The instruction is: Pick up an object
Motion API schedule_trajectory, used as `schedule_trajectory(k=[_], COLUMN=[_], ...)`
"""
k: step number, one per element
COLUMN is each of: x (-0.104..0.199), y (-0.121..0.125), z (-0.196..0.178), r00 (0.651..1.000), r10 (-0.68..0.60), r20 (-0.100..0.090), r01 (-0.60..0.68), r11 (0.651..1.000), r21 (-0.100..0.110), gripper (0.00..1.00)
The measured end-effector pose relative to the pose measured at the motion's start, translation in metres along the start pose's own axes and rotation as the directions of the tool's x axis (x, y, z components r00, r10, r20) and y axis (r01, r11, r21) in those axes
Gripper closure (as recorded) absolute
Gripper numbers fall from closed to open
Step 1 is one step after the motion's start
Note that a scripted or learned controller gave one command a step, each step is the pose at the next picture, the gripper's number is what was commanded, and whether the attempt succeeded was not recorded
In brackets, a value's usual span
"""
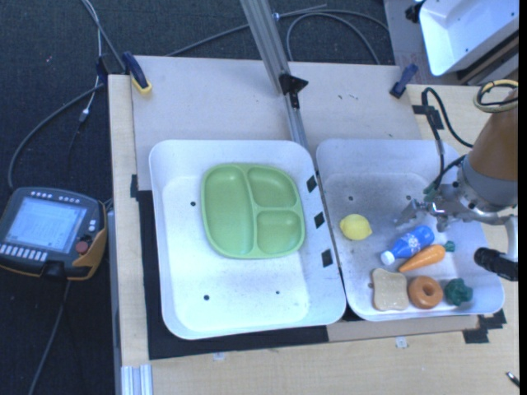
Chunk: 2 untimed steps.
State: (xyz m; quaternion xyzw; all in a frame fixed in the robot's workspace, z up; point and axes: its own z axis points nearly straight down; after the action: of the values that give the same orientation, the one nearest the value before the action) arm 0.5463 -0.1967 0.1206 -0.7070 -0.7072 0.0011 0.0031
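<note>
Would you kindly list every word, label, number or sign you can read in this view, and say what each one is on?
No text can be read.
Teach pendant on the floor: its screen glows, too blurred to read.
Blue bottle in the right bin: its markings are too small to read.
Green divided plate: no markings.

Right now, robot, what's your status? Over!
Gripper low in right bin, holding nothing seen. Blue bottle and carrot just below it. Lemon apart, left.
</note>
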Motion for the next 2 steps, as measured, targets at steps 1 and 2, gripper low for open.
schedule_trajectory(k=[1, 2], x=[0.000, 0.002], y=[0.002, 0.008], z=[-0.015, -0.060], r00=[1.000, 1.000], r10=[0.000, -0.001], r20=[0.002, 0.004], r01=[0.000, 0.001], r11=[1.000, 1.000], r21=[-0.008, -0.011], gripper=[1.00, 1.00])
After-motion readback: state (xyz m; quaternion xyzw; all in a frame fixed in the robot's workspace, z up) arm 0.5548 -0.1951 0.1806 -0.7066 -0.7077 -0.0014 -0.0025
